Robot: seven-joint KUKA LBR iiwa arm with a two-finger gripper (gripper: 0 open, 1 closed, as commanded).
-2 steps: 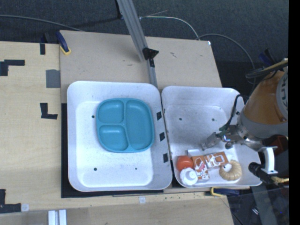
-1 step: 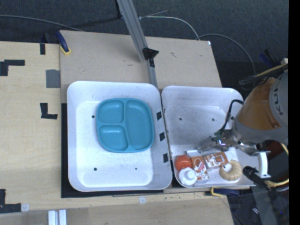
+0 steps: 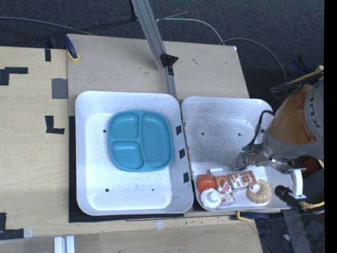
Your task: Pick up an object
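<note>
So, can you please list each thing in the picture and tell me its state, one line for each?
Blue plate: lying flat in the left bin, its three sections bare.
Left bin: holds the plate.
Right bin: holds several things at its near edge.
Red cup: on its side.
White bottle: on its side.
Card packet: lying flat.
Bagel: lying flat.
Gripper: low over the packet, nothing seen held.

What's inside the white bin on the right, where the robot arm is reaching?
The right bin holds a cluster along its near edge: an orange-red object, a white round item, red-and-white packets and a tan ring. The end effector covers what's directly beneath it.
</note>
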